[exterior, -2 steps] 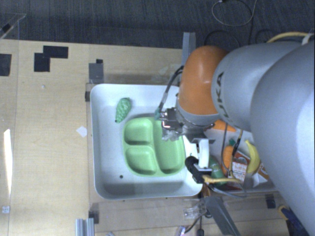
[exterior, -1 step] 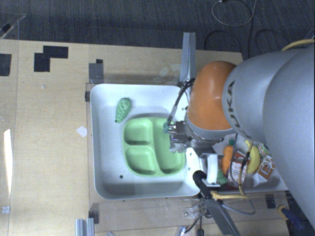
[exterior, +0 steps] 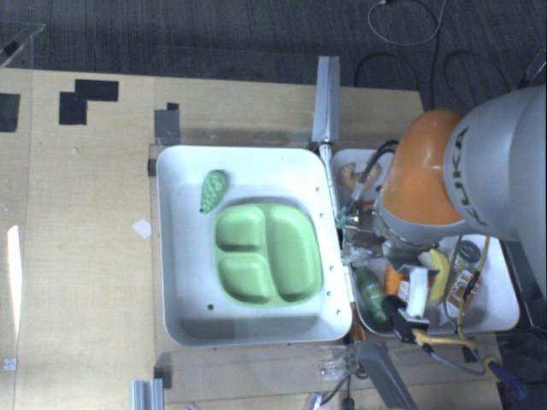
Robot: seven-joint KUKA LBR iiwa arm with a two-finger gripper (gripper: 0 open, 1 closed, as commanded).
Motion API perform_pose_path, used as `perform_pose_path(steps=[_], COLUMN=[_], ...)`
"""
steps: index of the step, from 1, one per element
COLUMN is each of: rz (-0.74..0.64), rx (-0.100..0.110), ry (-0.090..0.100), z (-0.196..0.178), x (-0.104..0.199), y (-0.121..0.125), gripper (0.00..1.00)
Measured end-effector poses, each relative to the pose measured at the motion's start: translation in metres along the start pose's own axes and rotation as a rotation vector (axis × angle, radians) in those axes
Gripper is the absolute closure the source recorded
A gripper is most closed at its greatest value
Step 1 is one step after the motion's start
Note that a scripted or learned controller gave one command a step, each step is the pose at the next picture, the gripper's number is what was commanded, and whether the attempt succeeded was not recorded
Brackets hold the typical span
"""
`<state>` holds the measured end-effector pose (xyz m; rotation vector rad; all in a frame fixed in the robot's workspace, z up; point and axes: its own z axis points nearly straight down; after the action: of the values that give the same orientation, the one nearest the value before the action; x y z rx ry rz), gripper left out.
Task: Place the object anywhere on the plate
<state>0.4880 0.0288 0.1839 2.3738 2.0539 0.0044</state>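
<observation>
From the overhead camera, my arm (exterior: 479,178) hangs over the right bin (exterior: 504,306), and its bulk hides my gripper, so no clue what it's doing. The left bin (exterior: 171,246) holds the green sectioned plate (exterior: 267,250), with a small green bumpy object (exterior: 213,190) lying just off its upper left corner, not on it. Right bin's a jumble of small stuff. Light wood bench (exterior: 77,229), black tape marks (exterior: 85,99), dark carpet with cables (exterior: 410,15) behind.

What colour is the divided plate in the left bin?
Light green, seen clearly in the camera view: the plate sits in the left bin.
</observation>
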Motion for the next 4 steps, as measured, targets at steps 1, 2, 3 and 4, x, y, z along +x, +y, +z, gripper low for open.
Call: perform_pose_path(steps=[1, 2, 3, 4], rz=[0.155, 0.457, 0.162, -0.108], rx=[0.001, 0.003, -0.016, -0.002], ry=[-0.001, -0.002, 0.005, 0.0], z=[0.0, 0.038, 0.089, -0.013], x=[-0.049, -0.118, -0.114, -0.07], y=[0.051, 0.017, 0.03, 0.024], gripper=[1.0, 1.0, 1.0, 1.0])
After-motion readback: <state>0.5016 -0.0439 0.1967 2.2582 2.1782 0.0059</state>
